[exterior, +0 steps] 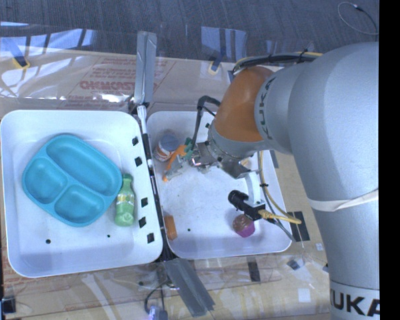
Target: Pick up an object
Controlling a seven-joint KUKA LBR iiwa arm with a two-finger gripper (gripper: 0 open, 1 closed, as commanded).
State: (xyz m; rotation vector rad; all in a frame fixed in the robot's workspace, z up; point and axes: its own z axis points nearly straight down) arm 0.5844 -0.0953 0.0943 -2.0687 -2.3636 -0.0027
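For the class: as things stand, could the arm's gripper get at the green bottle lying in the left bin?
Probably yes. The green bottle lies uncovered beside the blue divided plate, open from above. The gripper is over the right bin, so it must cross the divider between bins first.

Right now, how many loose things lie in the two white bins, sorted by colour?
Blue: 1, divided plate
Green: 1, small bottle
Orange or brown: 3, jar, carrot-like piece, small block
Purple: 1, round item
Total: 6
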